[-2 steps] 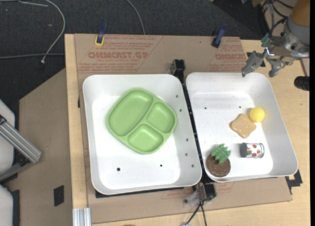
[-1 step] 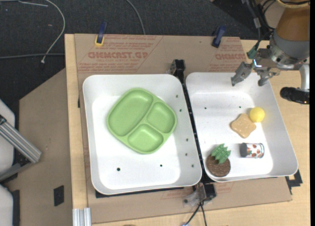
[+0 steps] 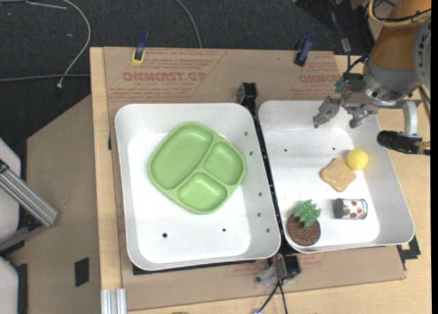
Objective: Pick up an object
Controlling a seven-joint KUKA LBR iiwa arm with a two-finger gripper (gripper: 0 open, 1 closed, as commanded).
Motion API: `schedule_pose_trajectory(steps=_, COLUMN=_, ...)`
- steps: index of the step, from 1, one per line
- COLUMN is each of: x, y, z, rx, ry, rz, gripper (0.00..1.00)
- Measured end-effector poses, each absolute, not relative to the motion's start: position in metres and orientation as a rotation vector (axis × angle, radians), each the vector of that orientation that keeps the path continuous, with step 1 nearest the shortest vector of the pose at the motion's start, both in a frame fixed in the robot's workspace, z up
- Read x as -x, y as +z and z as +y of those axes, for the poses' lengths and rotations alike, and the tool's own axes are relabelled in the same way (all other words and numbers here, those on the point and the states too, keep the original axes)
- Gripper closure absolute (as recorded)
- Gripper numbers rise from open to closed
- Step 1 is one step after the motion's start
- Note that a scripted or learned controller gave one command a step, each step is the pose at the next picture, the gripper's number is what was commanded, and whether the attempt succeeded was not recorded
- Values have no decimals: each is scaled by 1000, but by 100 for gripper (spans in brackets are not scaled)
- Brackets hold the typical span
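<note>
The gripper (image 3: 340, 114) hangs over the far end of the right bin (image 3: 291, 162), its two grey fingers (image 3: 324, 115) spread wide apart with nothing between them, pointing down toward bare white floor. Behind it the grey arm (image 3: 397, 53) with its orange band rises toward the upper right corner. The things to pick all lie in the near half of that same bin, well apart from the gripper: a yellow ball (image 3: 356, 159) touching the far corner of a tan slice of toast (image 3: 338, 174), a small can with a red-and-white label (image 3: 350, 208) lying on its side just nearer than the toast, and a little potted plant (image 3: 304, 224) (green leaves over a round brown pot) sitting near the bin's front left corner. The left bin (image 3: 137, 224) holds a light green divided plate (image 3: 197, 167) with three compartments, set at a slant near the bin's middle. Both bins rest on a cardboard sheet (image 3: 205, 73) printed with red lettering, held at its far edge by two blue clamps (image 3: 141, 44).
</note>
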State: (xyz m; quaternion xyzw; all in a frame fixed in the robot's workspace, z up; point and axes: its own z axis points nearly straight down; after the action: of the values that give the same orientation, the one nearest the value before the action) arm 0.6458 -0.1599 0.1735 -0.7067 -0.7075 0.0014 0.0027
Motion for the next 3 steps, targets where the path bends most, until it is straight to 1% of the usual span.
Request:
schedule_pose_trajectory(steps=1, x=-648, y=113, z=-165, rx=2218, ry=4, rz=-2219, gripper=0)
schedule_pose_trajectory(steps=2, x=-650, y=128, z=-165, rx=2222, ry=-3, rz=-2223, gripper=100)
schedule_pose_trajectory(steps=3, x=-662, y=183, z=-167, rx=2224, ry=-5, rz=-2226, gripper=100)
